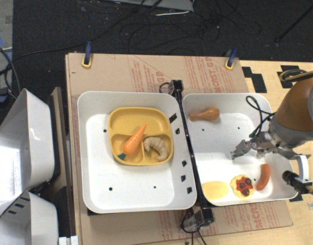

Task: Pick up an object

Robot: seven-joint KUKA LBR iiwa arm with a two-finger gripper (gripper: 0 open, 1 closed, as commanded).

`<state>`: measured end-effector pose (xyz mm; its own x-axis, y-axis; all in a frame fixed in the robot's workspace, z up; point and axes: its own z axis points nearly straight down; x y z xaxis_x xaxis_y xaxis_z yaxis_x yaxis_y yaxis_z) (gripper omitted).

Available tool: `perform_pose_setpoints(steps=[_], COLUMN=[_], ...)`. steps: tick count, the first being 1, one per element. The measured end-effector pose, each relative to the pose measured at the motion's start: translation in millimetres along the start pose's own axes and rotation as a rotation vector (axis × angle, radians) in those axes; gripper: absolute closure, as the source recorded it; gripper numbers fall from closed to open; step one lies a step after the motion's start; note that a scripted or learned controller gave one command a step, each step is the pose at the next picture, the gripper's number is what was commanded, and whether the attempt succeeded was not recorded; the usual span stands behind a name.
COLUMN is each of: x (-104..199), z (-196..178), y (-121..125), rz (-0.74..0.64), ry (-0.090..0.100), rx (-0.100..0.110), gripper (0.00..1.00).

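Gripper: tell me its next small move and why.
Probably a short shift toward the near right, then down onto the sausage. The gripper hangs over bare floor in the right bin with nothing between its jaws, and the sausage is the closest item, lying apart from the pizza with room around it. The drumstick sits farther off by the far wall.

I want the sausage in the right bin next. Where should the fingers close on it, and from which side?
Grip the sausage across its middle, coming straight down. It lies flat and slightly tilted from the vertical of the view, near the bin's right wall, so close across its narrow width. The gripper sits just up-left of it. The pizza slice lies close on its left; keep that finger tight.
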<state>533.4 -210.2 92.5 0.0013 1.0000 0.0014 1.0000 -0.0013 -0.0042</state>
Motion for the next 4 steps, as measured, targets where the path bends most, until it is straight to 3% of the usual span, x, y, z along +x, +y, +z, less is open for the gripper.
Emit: perform_pose_setpoints(steps=[1, 3, 4], x=[0, 9, 9], z=[-14, -131, -120], y=[1, 13, 14], rz=[-0.001, -0.006, -0.005], ry=[-0.001, -0.004, -0.002], rx=[-0.005, -0.011, -0.004], gripper=[1.0, 1.0, 1.0])
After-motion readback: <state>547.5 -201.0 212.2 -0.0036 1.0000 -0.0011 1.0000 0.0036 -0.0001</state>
